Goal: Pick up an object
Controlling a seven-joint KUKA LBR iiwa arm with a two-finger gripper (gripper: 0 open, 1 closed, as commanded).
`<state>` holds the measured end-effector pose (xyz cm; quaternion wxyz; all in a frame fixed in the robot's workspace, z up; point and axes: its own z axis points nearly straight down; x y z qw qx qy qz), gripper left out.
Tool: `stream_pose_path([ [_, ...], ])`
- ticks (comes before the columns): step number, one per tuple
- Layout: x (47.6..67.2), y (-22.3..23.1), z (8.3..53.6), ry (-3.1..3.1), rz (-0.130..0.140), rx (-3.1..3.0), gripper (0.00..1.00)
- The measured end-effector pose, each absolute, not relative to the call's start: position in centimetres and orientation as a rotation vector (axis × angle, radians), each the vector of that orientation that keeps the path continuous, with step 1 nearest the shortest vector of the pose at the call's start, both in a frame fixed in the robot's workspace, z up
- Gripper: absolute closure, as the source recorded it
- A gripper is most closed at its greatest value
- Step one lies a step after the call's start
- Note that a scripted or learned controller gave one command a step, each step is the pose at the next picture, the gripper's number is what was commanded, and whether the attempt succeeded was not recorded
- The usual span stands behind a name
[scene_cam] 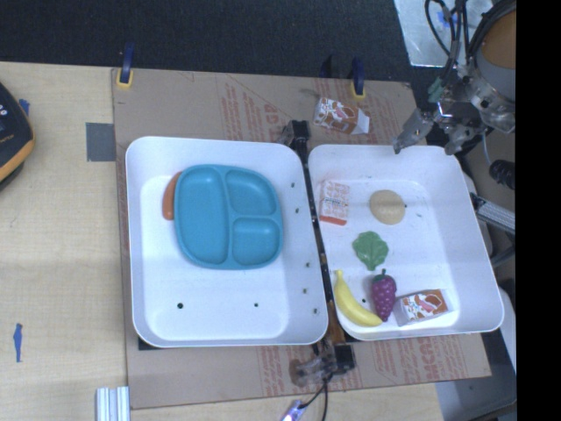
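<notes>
My gripper (431, 140) hangs over the far rim of the right bin (478, 235), its two fingers spread apart and open with nothing between them. Below it in that bin lie a beige round cookie (387, 206), a white and red packet (333, 202), a green broccoli piece (371, 249), a yellow banana (353, 302), a purple grape bunch (383, 295) and a small red and white carton (422, 305). The cookie is the nearest item to the gripper, a little toward the front and left of it.
The left bin (153, 279) holds a blue divided plate (230, 216) with an orange item (167, 196) partly hidden under its left edge. Another snack packet (340, 115) lies on the cardboard behind the bins. Cables hang by the arm at top right.
</notes>
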<state>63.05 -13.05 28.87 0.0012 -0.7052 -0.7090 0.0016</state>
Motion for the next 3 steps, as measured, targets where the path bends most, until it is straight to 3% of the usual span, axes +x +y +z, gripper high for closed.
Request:
stream_pose_path([
  [1,56.0,-13.6,15.8,-2.224,0.008,-2.213,0.00],
  [2,54.5,-10.4,9.1,-2.225,0.006,-2.213,0.00],
  [3,54.5,-10.5,10.2,-2.230,0.009,-2.210,1.00],
])
